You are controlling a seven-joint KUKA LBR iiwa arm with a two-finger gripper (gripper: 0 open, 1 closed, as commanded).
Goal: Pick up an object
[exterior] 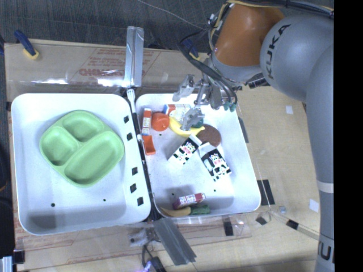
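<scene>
My gripper [192, 119] hangs low over the back of the right bin [245, 169], right above a yellow banana [182, 130]. Its tip hides part of the banana. A red-orange round toy [160, 122] lies just left of the tip, and a brown disc [210, 135] just right of it. Two cow-patterned cartons [184, 152] [216, 163] lie in the bin's middle. An orange block [148, 145] and an orange-and-white box [147, 120] rest along the left wall.
Near the right bin's front wall lie a red bar [190, 199], a second banana [177, 211] and a green piece [199, 209]. The left bin [34, 208] holds a green divided plate [82, 147]. The arm's orange band [241, 33] looms over the bin's back right corner.
</scene>
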